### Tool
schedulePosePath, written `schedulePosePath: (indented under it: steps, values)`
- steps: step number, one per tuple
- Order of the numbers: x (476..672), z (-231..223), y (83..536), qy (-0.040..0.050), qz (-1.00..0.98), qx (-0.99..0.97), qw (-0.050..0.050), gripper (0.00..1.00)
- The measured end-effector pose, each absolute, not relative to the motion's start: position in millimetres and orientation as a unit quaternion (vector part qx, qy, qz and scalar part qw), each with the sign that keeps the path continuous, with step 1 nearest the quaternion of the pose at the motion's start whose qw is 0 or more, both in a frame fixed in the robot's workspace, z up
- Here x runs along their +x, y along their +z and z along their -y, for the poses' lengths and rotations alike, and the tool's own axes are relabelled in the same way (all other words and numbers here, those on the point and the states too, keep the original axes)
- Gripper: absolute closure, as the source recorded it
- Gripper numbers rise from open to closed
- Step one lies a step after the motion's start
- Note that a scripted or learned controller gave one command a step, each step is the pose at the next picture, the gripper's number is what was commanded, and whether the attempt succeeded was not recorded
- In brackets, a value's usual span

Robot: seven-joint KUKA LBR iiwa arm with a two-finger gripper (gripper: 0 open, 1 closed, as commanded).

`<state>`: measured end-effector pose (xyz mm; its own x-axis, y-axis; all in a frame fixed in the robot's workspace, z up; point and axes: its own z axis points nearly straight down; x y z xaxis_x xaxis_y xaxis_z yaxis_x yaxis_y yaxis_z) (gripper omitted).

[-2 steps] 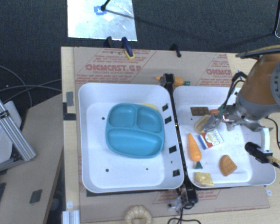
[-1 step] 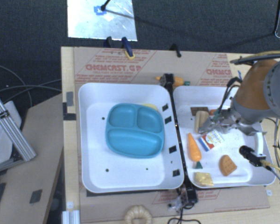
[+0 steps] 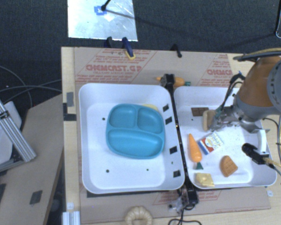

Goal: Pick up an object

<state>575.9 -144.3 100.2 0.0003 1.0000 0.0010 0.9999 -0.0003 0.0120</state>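
Grey fingers beside tan block

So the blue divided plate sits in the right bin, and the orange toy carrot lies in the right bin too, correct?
Not quite: the camera view shows the blue divided plate in the left white bin. The orange toy carrot does lie in the right white bin.

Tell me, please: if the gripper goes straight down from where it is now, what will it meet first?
Probably the small red, white and blue packet lying just below the gripper in the right bin; the beige block sits close beside it. Depth is unclear.
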Motion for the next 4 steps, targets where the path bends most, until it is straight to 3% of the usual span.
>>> schedulePosePath:
  steps: [3, 4]
  values:
    - [583.2, 145.8, 227.1, 0.0016, -0.709, 0.705, 0.002, 1.0]
    - [555.6, 93.3, 234.0, 0.0005, -0.71, 0.704, 0.0, 1.0]
